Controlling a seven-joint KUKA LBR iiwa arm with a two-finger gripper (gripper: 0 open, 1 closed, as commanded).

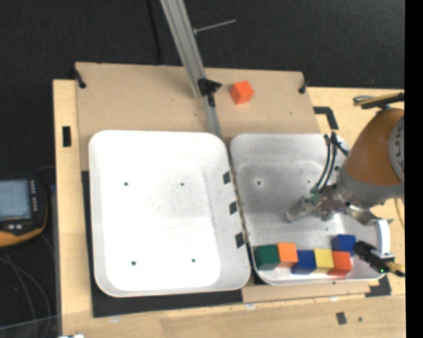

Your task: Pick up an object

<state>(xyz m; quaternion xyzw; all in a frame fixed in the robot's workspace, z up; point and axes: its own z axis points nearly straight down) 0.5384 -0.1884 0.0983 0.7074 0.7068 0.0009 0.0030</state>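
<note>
camera view: arm (370, 160) in from right, over right bin (268, 153)
gripper (311, 208): low above bare floor, holding nothing; finger gap can't tell
blocks (307, 257): near wall row, untouched

Grey arm (381, 160) reached in from right edge, orange band above wrist, wrist angled down and leftward. Gripper (299, 212) low, pointed left. Nothing visible between its fingers.
</note>
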